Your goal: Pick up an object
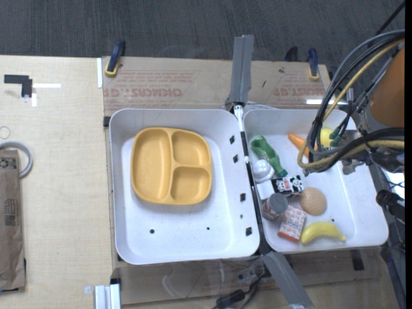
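The right bin holds several small objects. A green bottle lies at its left, with a white cap end below it. An orange carrot and a yellow item sit near the back. A black-and-white toy, a brown round bun, a grey can, a red-and-white packet and a banana lie toward the front. My arm and its cables hang over the bin's right side. The gripper is mostly hidden under them, above the bin floor right of the bun.
The left bin holds a yellow divided plate. A grey divider bar runs between the bins. A brown paper bag lies on the bench at far left. Black and yellow cables loop over the right bin's back.
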Robot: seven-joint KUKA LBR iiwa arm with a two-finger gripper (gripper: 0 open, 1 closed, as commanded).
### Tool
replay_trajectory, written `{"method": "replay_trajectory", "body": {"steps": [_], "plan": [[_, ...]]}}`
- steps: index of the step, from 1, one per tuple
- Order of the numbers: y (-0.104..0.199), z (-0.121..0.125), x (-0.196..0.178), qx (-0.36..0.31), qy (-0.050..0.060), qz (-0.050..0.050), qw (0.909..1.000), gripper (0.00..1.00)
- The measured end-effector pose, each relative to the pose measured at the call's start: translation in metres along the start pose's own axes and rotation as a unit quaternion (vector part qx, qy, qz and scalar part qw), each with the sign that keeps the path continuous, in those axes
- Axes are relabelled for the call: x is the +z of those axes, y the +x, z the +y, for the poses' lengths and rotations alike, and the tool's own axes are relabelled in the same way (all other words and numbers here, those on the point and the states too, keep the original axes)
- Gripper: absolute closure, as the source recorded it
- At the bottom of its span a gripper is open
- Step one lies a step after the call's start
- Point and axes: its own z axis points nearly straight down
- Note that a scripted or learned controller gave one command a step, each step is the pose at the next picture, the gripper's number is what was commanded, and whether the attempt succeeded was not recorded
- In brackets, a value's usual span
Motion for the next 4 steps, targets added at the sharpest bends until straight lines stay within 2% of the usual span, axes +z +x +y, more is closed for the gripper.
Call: {"method": "replay_trajectory", "body": {"steps": [1, 2, 3, 4], "plan": [[-0.060, 0.031, 0.064, 0.006, 0.000, 0.000, 1.0000, 0.00], [-0.085, 0.080, 0.101, 0.034, -0.001, 0.000, 0.9994, 0.00], [-0.079, 0.125, 0.178, -0.021, -0.002, -0.001, 0.9998, 0.00], [-0.080, 0.125, 0.168, -0.020, -0.002, -0.001, 0.9998, 1.00]]}}
